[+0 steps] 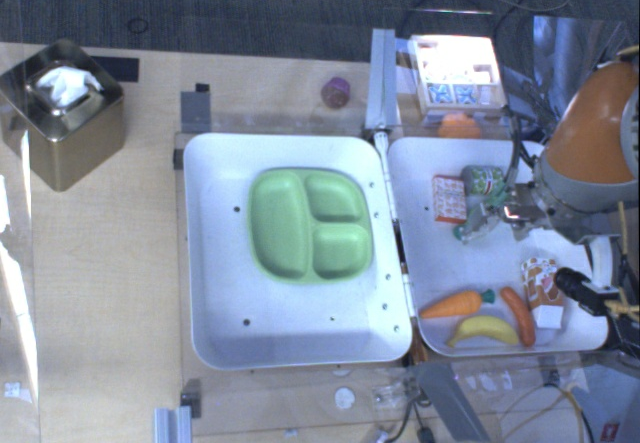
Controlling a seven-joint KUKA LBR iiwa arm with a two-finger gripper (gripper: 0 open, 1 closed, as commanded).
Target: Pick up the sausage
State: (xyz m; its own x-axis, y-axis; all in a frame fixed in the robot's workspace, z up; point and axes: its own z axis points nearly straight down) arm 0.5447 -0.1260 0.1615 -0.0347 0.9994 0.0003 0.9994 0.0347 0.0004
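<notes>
Sausage (517, 315) well below the jaws

The sausage (517, 316) was seen in the lower right of the frame, lying flat on the floor of the right-hand white bin. It was shown as a short, reddish-orange link with rounded ends, set on a slant, its upper end pointing toward the upper left and its lower end toward the lower right. Its lower end was found close to the bin's near rim. It was not held by anything and was left resting free on the white surface.
</notes>
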